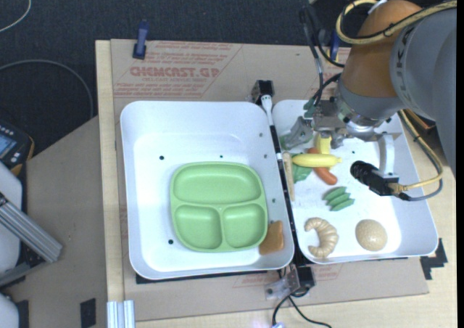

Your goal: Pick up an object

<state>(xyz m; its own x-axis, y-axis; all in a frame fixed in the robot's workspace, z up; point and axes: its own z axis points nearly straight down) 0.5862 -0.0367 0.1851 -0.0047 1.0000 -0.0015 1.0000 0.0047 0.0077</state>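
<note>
My gripper hangs low over the far left part of the right bin. It sits directly above a yellow banana and an orange carrot, and its body hides part of both. Nearer the camera in the same bin lie green beans, a croissant and a round tan bun. None of these is seen lifted off the bin floor.
The left bin holds a green three-compartment tray and a brown food piece by its near right corner. A black fitting with a yellow cable hangs off the arm over the right bin. The divider between the bins runs just left of the gripper.
</note>
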